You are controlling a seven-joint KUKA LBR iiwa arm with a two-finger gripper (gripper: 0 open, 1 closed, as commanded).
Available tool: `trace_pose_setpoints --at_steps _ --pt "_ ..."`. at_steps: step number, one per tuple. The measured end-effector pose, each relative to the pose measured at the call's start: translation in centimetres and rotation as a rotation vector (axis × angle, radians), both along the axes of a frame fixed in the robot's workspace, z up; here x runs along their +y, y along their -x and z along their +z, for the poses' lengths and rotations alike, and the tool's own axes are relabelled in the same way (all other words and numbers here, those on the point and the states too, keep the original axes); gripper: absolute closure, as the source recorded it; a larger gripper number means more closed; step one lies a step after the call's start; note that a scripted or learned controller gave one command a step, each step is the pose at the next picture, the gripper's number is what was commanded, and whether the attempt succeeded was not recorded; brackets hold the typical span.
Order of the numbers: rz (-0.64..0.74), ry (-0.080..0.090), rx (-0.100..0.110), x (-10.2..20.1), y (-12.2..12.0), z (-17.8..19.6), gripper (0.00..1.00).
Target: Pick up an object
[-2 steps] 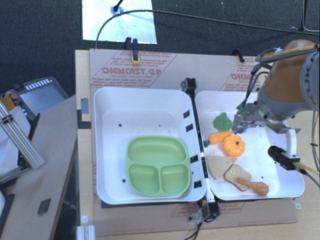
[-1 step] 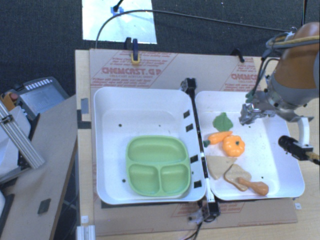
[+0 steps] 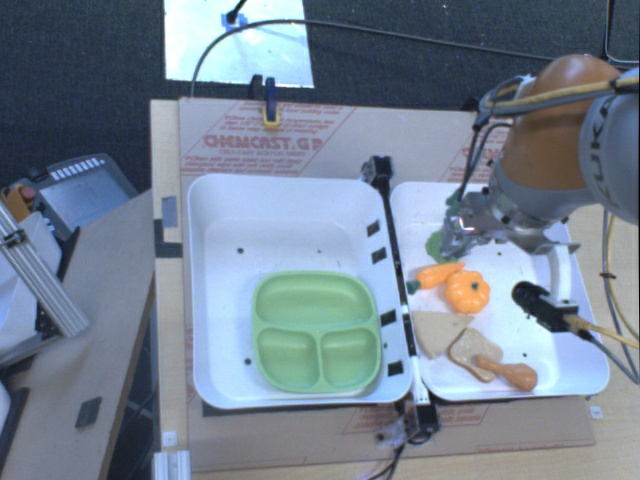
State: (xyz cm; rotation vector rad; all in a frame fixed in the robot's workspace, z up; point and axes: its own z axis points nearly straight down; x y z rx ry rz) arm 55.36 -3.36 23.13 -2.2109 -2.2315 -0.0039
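Note:
In the right bin (image 3: 590, 368), my gripper (image 3: 455, 236) reaches down near the bin's left wall. It hangs just above a green item (image 3: 436, 245), which it partly hides. Below the gripper lies an orange carrot (image 3: 438, 274), and beside that sits a small orange pumpkin (image 3: 467, 291). A tan flat wedge (image 3: 438, 331), a slice of bread (image 3: 476, 347) and a brown stick-like piece (image 3: 511, 374) lie nearer the front edge. I see nothing lifted off the bin floor.
A green divided plate (image 3: 315, 330) rests in the left bin (image 3: 230, 218). A black divider strip (image 3: 385, 238) runs between the two bins. A grey device (image 3: 75, 198) and a metal rail (image 3: 40, 278) stand on the side table at left.

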Motion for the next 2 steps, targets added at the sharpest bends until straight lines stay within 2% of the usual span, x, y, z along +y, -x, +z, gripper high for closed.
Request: trace_pose_setpoints --at_steps 1,2 --pt "0.002 0.000 0.000 5.7 0.2 0.0 1.00" --pt "0.001 0.000 0.002 11.5 2.5 -0.3 1.00"
